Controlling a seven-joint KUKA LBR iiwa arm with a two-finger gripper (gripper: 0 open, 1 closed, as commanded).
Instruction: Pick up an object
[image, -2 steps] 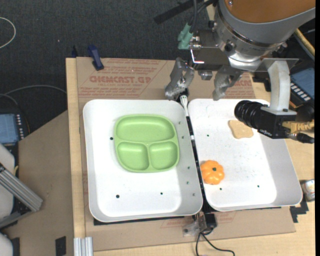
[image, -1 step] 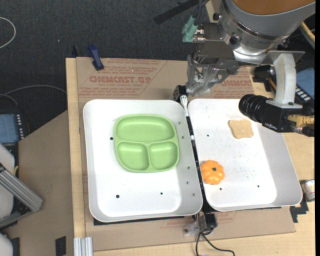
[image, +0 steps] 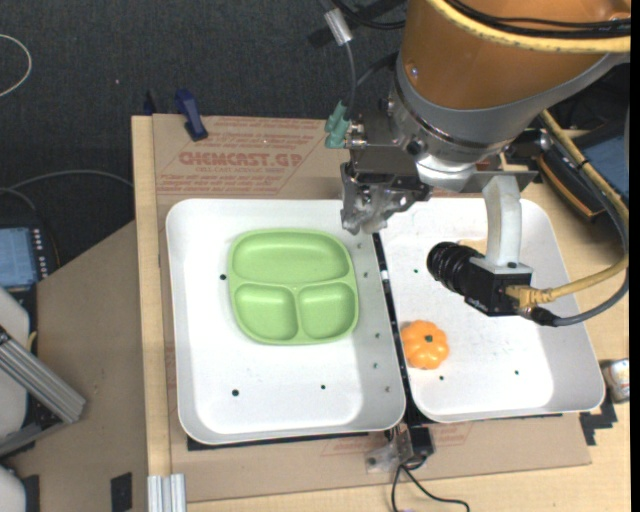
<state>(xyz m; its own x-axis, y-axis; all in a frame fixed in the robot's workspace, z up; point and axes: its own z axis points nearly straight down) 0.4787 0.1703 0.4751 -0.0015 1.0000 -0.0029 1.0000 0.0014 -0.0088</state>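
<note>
A small orange pumpkin-shaped object (image: 425, 344) lies in the right bin (image: 520, 385), near its left wall. A light green divided plate (image: 293, 285) rests in the left bin (image: 200, 350). My gripper (image: 362, 218) hangs over the far end of the wall between the two bins, just beyond the plate's far right corner. It is well behind the orange object. Nothing shows held in it.
A black cylindrical unit (image: 465, 272) on a white bracket hangs from the wrist over the right bin, with a yellow cable (image: 590, 284) trailing right. Brown cardboard (image: 240, 150) with a blue clamp (image: 190, 115) lies behind the bins.
</note>
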